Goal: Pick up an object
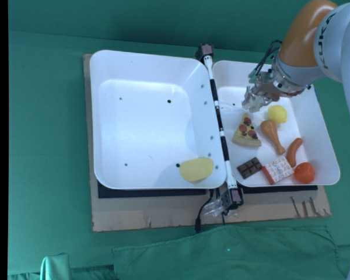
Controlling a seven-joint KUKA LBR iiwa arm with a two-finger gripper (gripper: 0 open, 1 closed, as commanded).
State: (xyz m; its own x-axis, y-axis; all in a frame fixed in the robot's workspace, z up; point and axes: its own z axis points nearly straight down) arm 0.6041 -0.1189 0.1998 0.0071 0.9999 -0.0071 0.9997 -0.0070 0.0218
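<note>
Crowding worries me: nearest, the chocolate bar (pixel 249 167) and wafer (pixel 277 170); further back the pizza slice (pixel 246 132), drumstick (pixel 272 135) and lemon (pixel 277 114) beneath my pincer (pixel 255 102), whose opening I cannot tell; nudging neighbours could spoil the grab

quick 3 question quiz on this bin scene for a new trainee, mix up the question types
1. True or false: the yellow chip-shaped piece lies in the left bin.
2. Multiple choice: which item lies nearest the claw? A) orange ball B) lemon C) chocolate bar
3. Fill in: the pizza slice lies in the ____ bin, close to the divider between the bins.

Key
1. True; it sits near that bin's front right corner.
2. B; the lemon is just to the claw's right in the camera view.
3. right
</note>
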